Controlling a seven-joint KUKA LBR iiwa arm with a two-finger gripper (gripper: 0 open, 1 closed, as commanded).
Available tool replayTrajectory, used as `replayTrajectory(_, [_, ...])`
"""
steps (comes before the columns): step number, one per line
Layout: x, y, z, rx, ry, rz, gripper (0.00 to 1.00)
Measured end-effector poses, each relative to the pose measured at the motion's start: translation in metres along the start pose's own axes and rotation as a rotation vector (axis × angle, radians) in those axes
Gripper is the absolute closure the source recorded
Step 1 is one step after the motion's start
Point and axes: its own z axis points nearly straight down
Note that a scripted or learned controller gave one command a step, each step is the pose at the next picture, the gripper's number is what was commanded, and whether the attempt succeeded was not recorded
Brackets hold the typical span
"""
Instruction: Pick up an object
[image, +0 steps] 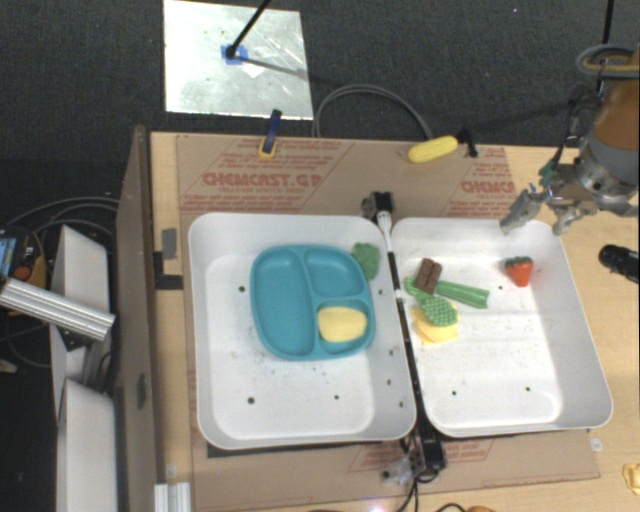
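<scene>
Two shallow white bins sit side by side on the bench in the camera view. The left bin bears a blue divided plate, and a yellow rounded piece lies in the plate's lower right compartment. A small dark green item rests just beside the plate's upper right corner, near the seam between the bins.

The right bin holds a cluster near its left wall: a small brown block, a long green piece stretching rightward from it, and a yellow and green corn-like item just below. A red strawberry-like object lies apart, toward the bin's upper right.

The gripper hangs over the upper right corner of the right bin, above and just right of the strawberry, its two fingers spread apart with nothing between them. A yellow banana-like piece lies on the cardboard beyond the bins.
</scene>
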Motion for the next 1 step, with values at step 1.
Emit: replayTrajectory(1, [-0.0201, 0.0085, 0.1495, 0.005, 0.001, 0.002, 0.00])
